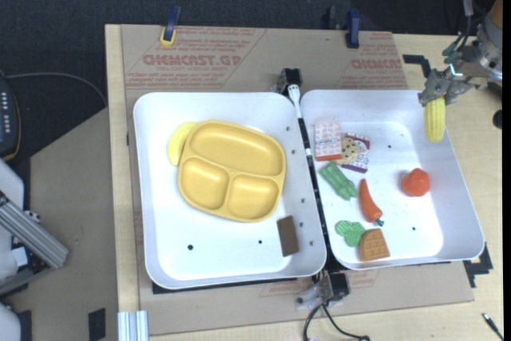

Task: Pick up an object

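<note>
The corn cob (434,120) hangs upright at the far right rim of the right bin (463,208), its top pinched in my jaws, which are closed narrowly on it. My gripper (438,92) is small and partly cut off by the frame edge, so its fingertips are hard to make out. Below in the same bin lie a tomato (415,182), a carrot (370,202), a green pod (338,180) and snack packets (339,146). The left bin (160,235) carries a yellow divided plate (230,170) and a brown block (287,235) on my table (128,60).

Divided plate (231,172) in left bin (152,172); toy foods in right bin (455,196).
</note>
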`<act>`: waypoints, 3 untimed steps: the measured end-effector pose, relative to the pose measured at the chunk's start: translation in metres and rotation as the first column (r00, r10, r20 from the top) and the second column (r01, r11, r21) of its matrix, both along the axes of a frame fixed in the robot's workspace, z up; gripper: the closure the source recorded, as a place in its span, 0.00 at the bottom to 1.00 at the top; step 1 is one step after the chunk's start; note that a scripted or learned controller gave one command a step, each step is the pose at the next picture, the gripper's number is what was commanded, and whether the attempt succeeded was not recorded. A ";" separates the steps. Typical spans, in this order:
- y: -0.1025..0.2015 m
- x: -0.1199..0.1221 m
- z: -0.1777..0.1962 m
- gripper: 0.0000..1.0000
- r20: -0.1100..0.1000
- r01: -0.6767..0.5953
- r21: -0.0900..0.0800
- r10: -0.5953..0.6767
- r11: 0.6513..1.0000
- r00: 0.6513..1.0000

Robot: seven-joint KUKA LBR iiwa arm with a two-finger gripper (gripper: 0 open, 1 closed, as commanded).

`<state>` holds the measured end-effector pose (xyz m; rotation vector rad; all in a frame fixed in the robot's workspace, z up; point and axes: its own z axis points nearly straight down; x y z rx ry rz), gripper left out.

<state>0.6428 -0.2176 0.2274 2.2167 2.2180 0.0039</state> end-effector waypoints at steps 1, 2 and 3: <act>0.053 -0.012 0.008 1.00 -0.007 -0.003 0.004 0.003 1.000 1.000; 0.098 -0.037 -0.005 1.00 -0.010 -0.003 0.005 0.003 1.000 1.000; 0.142 -0.051 -0.010 1.00 -0.009 -0.003 0.004 0.003 1.000 1.000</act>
